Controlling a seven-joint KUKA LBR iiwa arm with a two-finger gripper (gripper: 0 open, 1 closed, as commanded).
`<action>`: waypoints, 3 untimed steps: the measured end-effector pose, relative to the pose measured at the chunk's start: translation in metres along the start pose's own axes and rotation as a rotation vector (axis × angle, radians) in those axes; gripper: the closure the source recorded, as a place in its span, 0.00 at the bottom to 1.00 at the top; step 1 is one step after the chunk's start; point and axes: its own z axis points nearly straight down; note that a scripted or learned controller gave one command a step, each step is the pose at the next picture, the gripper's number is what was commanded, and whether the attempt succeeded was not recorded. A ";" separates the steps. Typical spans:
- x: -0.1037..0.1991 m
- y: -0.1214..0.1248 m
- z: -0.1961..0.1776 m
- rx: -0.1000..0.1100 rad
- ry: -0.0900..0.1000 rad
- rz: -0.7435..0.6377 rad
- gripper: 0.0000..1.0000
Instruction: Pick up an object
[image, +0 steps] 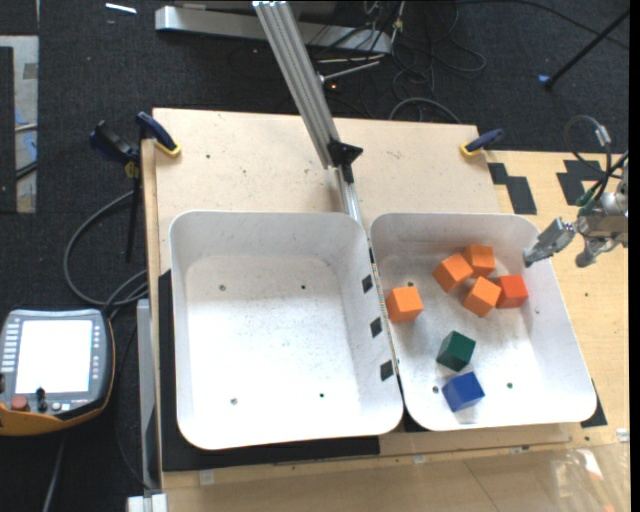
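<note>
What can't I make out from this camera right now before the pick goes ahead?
- Gripper: sits at the camera view's right edge over the right bin's rim; too small and blurred to judge its state.
- Arm: cut off by the right edge past the wrist.
- Orange blocks: four crowd together near the gripper; whether they touch is unclear.
- Blue cube and green cube: their hidden faces and exact spacing can't be read.

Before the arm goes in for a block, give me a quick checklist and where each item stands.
1. Blocks sit in the right white bin: ok.
2. Two-finger gripper outside the bin, at its right rim: ok.
3. Fingers spread: ok.
4. Nothing between them: ok.
5. Small green cube and small blue cube stand apart from others: ok.
6. Four orange cubes bunched, little finger room: not ok.
</note>
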 end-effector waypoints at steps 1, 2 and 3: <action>0.000 0.001 -0.010 -0.002 -0.002 -0.003 1.00; -0.003 0.026 -0.031 -0.006 -0.002 -0.001 1.00; 0.083 0.070 -0.060 -0.008 0.002 -0.009 1.00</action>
